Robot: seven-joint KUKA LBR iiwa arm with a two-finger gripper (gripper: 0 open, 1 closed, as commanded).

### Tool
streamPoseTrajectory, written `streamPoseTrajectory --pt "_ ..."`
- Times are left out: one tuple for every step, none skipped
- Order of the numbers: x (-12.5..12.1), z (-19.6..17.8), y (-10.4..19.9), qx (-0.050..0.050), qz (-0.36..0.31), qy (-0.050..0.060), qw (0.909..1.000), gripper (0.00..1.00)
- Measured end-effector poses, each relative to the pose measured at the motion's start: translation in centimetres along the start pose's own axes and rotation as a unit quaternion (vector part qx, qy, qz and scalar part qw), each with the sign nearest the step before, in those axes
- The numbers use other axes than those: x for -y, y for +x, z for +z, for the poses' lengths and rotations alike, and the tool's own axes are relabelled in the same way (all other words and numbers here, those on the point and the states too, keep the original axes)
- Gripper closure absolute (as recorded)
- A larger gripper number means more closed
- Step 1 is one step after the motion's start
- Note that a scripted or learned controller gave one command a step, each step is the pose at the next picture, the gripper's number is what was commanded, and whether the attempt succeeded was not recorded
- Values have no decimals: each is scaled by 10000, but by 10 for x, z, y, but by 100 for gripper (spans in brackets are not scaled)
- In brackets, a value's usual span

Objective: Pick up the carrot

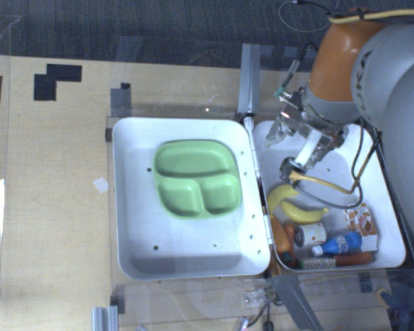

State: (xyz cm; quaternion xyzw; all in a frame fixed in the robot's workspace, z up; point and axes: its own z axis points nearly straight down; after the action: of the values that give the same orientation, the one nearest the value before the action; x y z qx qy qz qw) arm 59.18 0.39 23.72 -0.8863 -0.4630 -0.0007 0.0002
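Grey arm (393,81) hangs over right bin's (393,243) far end, beyond banana (297,205), whether clenched or released unclear.

Arm shell (393,81) behind the gripper (281,124) looked like smooth grey painted metal, glossy; orange band (338,54) had a satin finish. Gripper hardware was bare shiny metal. Right bin (390,233) under it and left bin (134,205) beside it were smooth white plastic with a slight sheen. Green tray (196,178) in the bin away from the gripper was matt plastic. Banana (293,205) near the gripper had smooth, waxy skin. Rail (247,81) next to the gripper was brushed metal. Bench (48,219) was pale, matt and wood-look. Carpet (124,19) beyond was dark, ribbed and rough.
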Motion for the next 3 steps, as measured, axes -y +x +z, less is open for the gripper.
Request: streamPoseTrajectory --pt "-56 -16 -46 -3 1992 -12 9799 0" --pt "-12 17 -49 -2 1514 -3 9885 0" --pt "-104 -20 -85 -4 2177 -13 9760 0"
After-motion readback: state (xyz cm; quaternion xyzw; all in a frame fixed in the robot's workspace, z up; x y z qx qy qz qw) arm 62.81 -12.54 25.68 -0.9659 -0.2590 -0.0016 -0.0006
